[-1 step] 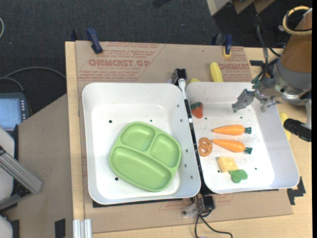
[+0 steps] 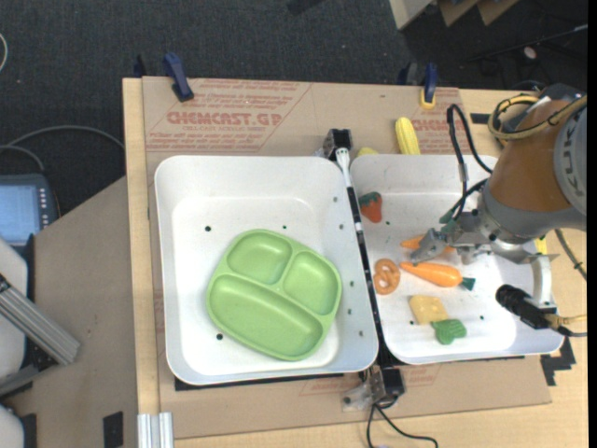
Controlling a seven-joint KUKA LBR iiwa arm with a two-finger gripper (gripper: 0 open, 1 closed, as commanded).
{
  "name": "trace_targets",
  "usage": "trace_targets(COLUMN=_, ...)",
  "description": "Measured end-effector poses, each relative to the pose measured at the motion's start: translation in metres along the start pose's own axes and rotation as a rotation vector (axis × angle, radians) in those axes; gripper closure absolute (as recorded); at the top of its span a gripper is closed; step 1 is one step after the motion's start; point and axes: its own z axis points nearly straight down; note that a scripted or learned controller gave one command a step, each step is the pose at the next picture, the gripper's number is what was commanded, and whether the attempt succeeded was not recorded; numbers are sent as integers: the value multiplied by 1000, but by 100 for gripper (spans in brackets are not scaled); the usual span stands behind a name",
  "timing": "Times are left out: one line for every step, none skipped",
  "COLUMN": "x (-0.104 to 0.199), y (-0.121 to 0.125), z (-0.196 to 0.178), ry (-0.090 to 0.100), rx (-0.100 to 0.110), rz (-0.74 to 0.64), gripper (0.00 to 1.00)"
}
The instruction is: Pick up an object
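Left bin (image 2: pixel 177 250): white, shallow, left-centre of frame. Holds a green tray (image 2: pixel 273 293) with three compartments, lying flat at its lower middle.

Right bin (image 2: pixel 401 171): white, touching the left bin along the shared rim. Contents, left to right:
- small orange-and-green piece (image 2: pixel 371 206), upper left of the bin, near the rim;
- pretzel (image 2: pixel 386 275), just beside the shared rim;
- carrot (image 2: pixel 433 273), lying on its side, just right of the pretzel;
- yellow block (image 2: pixel 427 308), below the carrot;
- green block (image 2: pixel 449 330), touching the yellow block's lower right.

Corn (image 2: pixel 407 136): yellow, on the bench just above the right bin's top edge.

Gripper (image 2: pixel 438 244): right of frame, low over the right bin, just above the carrot. Whether it is spread or closed cannot be told. Nothing visibly held.
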Motion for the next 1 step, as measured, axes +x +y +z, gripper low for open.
trace_targets(x=-8, y=-41, z=20, ry=-1, rx=-6, rz=0, gripper=0)
